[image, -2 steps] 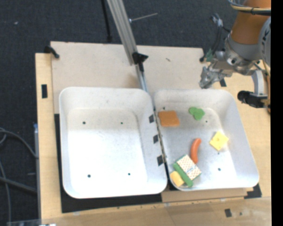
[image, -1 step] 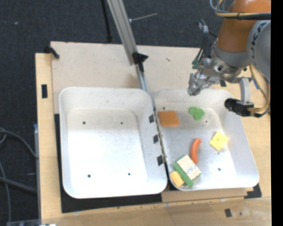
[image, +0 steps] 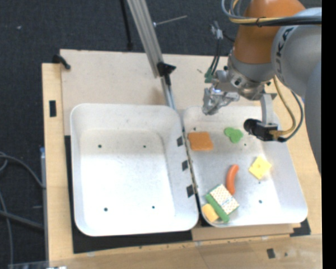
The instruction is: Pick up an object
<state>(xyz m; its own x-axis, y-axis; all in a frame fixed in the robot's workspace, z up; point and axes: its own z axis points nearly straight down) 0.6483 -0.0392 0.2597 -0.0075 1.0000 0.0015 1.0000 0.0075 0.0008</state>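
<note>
A light wooden bench (image: 53,167) is set on dark speckled flooring (image: 22,21), possibly carpet. A slanted metal rail (image: 145,29) is mounted at the far side. Dark cables (image: 5,175) are seen on the floor at left.

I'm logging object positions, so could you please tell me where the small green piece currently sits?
The small green piece lies in the right bin, near its far edge, between the orange block and the yellow piece.
</note>
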